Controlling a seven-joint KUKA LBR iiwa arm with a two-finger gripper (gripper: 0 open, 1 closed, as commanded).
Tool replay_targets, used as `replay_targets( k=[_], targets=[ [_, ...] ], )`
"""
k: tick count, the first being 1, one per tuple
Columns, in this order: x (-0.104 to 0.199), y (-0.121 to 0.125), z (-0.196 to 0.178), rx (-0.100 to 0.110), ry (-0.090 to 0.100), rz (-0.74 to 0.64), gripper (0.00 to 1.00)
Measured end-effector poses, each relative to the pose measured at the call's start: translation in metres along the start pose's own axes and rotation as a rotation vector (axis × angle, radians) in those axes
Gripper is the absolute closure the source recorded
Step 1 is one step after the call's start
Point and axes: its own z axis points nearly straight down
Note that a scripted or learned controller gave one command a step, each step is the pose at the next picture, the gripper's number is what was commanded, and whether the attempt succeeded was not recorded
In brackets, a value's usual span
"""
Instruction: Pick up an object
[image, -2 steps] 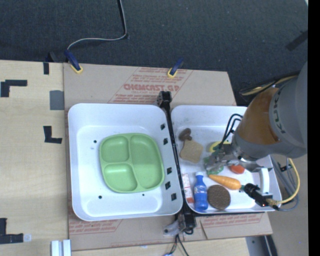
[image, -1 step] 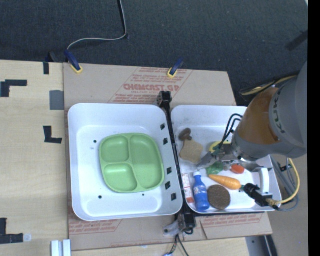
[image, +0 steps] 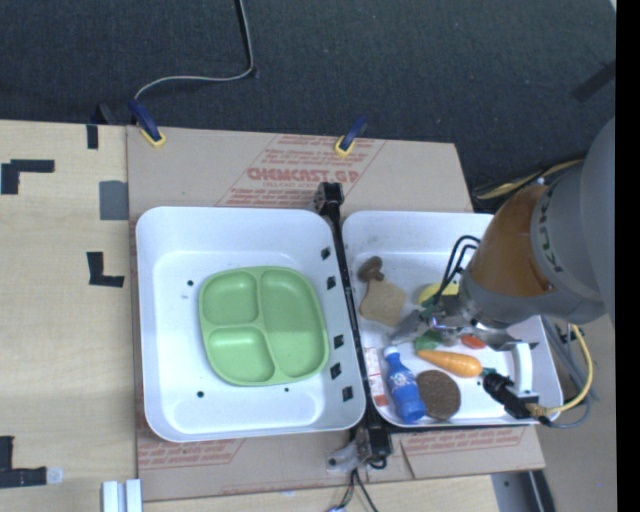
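Two bins; tool (image: 425, 322) perhaps touching tan piece (image: 382, 301); carrot (image: 450, 361) beside.

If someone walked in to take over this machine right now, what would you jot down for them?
Claw: low in the right white bin, among the objects; whether it grips anything can't be seen.
Right bin: orange plastic carrot, blue bottle with white cap, brown round disc, tan flat piece, small brown mushroom-like toy.
Left white bin: green divided plastic tray.
Done: nothing visibly lifted.
Left: grasp and raise one object.
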Motion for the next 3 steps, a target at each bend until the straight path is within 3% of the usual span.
replay_targets(
  k=[1,2,3],
  targets=[
    [-0.0006,0.0006,-0.0098,-0.001,-0.002,0.000,1.00],
    [-0.0006,0.0004,-0.0097,-0.001,-0.002,0.000,0.00],
    [0.0000,0.0006,-0.0190,0.000,-0.001,0.000,1.00]
  ],
)
